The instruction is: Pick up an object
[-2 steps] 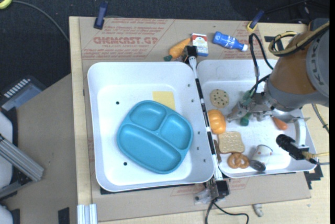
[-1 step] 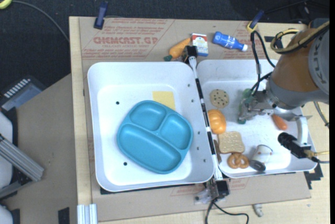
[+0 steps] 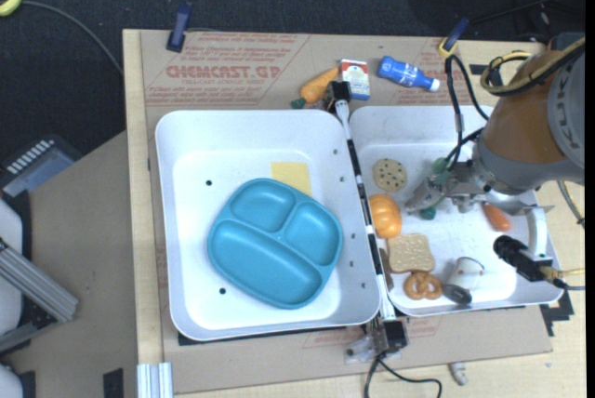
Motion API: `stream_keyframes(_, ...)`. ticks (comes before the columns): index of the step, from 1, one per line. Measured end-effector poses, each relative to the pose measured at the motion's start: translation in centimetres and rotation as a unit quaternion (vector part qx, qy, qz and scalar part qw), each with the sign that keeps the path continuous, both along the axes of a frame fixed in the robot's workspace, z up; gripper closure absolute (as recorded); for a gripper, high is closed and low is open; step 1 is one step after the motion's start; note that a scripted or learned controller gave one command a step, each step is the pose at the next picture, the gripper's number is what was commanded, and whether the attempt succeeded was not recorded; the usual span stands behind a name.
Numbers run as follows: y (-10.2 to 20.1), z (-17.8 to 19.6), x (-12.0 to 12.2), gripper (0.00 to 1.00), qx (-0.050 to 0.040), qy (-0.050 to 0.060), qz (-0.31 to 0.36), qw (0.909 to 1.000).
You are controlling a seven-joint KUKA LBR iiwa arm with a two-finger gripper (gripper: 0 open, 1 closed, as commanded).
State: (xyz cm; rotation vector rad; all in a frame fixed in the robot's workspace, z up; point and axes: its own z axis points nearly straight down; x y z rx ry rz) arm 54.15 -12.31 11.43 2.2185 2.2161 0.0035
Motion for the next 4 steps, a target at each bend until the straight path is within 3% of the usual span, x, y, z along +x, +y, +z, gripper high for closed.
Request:
stream_keyframes(1,-5.0,-3.0,6.5,0.0,0.0009,0.003,0.001,1.0)
stream_keyframes(2,0.1,-3.0,2.6,0.0,0.0019,0.003,0.001,1.0)
stream_keyframes(3,1.9,-3.0,12.5,0.0,0.0014,0.004,0.001,1.0)
stream_keyframes(4,-0.5,-3.0,9.0,0.0,0.0011,0.004,0.0,1.0)
